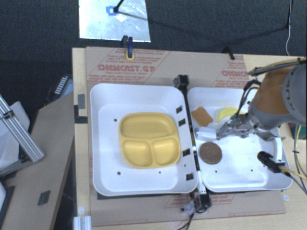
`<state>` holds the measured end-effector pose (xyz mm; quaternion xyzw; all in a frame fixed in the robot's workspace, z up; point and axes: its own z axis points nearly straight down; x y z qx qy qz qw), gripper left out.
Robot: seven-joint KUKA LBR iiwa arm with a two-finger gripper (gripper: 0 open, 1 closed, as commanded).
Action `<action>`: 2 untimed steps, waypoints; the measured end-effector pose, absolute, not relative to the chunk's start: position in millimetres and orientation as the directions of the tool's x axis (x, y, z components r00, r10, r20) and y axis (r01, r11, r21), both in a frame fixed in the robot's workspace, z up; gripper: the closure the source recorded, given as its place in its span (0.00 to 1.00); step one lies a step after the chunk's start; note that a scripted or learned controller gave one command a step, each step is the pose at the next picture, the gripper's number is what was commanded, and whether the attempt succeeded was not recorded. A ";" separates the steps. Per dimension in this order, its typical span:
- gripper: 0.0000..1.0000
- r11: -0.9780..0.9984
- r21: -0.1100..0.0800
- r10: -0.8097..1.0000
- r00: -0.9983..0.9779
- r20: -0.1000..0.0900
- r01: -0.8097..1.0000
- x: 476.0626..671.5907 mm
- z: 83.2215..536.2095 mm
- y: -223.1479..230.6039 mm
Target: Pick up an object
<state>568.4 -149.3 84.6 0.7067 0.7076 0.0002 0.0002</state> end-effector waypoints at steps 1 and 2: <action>1.00 0.001 0.003 1.000 -0.001 -0.001 1.000 569.2 95.8 -149.7; 1.00 0.003 0.006 1.000 -0.003 -0.002 1.000 571.0 159.7 -150.3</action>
